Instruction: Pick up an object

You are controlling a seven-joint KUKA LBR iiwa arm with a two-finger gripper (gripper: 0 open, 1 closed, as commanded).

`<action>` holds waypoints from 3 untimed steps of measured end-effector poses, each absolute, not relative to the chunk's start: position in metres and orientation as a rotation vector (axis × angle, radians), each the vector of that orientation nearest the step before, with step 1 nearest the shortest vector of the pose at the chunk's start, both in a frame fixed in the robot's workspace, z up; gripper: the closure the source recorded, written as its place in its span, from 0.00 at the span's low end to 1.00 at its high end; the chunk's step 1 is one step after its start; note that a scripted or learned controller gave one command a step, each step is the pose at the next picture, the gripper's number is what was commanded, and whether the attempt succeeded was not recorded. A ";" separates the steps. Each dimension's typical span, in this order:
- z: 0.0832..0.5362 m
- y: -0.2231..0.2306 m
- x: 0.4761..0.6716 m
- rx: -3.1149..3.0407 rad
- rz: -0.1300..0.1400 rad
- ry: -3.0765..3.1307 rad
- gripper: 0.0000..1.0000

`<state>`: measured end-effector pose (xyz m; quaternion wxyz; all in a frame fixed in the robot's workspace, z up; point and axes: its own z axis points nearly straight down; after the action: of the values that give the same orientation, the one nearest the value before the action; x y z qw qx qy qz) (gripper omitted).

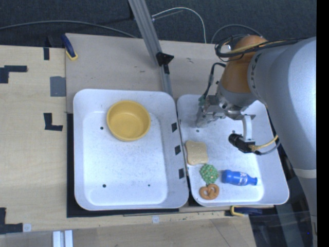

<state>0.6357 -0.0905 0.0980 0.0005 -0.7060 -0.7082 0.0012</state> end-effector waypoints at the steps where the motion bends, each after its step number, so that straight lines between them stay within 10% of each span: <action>1: 0.146 -0.099 0.639 -2.222 -0.003 -2.225 1.00; 3: 0.255 -0.091 0.634 -2.221 -0.004 -2.226 1.00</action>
<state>0.6336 -0.0909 0.2547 -0.0017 -0.7063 -0.7079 -0.0014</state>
